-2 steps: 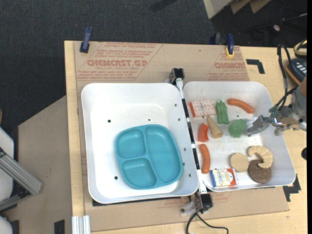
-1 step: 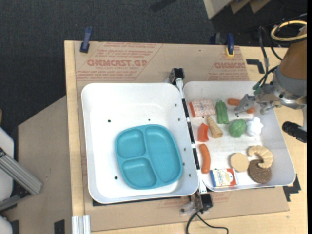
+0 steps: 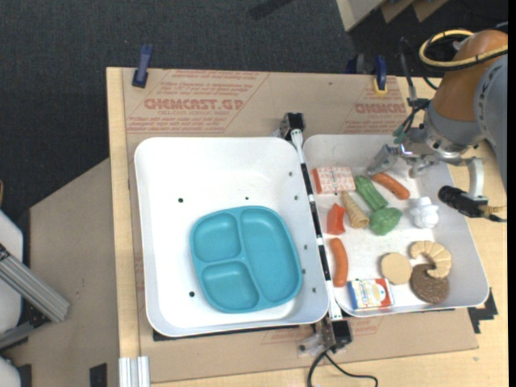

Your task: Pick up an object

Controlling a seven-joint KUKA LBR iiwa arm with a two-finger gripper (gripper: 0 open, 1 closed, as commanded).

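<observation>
My gripper (image 3: 399, 164) hangs over the far part of the right bin (image 3: 476, 258), its fingers spread open with nothing between them. An orange sausage (image 3: 392, 185) lies just in front of the fingertips. Beside it are a green vegetable (image 3: 379, 210), a cone-shaped piece (image 3: 355, 209) and a pink-and-white packet (image 3: 333, 179). Nearer the front lie a red sausage (image 3: 339, 261), an orange wedge (image 3: 335, 218), a round cookie (image 3: 396, 268), a croissant (image 3: 432, 253), a brown doughnut (image 3: 429, 285), a small carton (image 3: 371, 293) and a white lump (image 3: 422, 212).
The left bin (image 3: 161, 168) holds a teal divided plate (image 3: 246, 258). A black divider with clamps (image 3: 310, 208) runs between the bins. A black part of the arm (image 3: 461, 201) reaches over the right bin's far right side. The grey arm (image 3: 463, 103) enters from the upper right.
</observation>
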